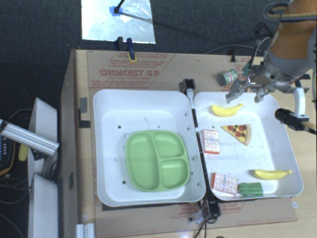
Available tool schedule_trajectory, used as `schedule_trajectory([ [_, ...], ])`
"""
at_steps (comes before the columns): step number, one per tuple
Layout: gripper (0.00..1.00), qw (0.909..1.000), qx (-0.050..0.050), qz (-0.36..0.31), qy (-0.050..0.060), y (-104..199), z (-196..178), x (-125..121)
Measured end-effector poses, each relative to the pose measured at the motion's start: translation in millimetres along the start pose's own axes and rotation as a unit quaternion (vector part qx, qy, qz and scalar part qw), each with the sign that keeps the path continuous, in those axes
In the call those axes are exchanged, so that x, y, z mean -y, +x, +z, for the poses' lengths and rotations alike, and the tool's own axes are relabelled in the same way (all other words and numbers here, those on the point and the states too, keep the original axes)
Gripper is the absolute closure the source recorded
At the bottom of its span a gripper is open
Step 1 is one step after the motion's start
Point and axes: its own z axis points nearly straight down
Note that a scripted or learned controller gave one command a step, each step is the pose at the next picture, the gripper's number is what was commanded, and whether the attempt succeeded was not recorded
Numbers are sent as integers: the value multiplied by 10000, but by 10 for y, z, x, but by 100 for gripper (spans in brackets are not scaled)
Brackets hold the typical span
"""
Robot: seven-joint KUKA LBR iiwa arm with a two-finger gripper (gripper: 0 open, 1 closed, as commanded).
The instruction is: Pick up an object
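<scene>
Over right bin, far edge: gripper, fingers spread, nothing between them, hanging above the rim with arm reaching from the right.

Right bin, far edge, just below gripper: banana, lying flat, curved. Nearest candidate for the pick.
Right bin, centre: pizza slice, flat.
Right bin, left edge: box, beside the divider.
Right bin, near left corner: second box, touching green block.
Right bin, near right corner: second banana.
Left bin, centre: green tray, three compartments.
Bench, beyond right bin's far edge: small can, outside both bins.

Risks, as judgement:
- Descent aimed too near the far wall; a finger likely to strike the rim and stop short of the banana.
- Banana's curve and smooth skin; likely to roll or squirt out as the fingers close.
- Pizza slice very thin; fingers likely to close above it.
- Box and green block in contact; a grasp there could nudge both and seize neither.
</scene>
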Motion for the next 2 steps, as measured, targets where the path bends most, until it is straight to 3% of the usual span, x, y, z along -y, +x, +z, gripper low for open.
schedule_trajectory([
  [1,0,10000,1,12,22,-417,1056,311],
  [2,0,10000,11,5,-36,-667,1816,126],
])
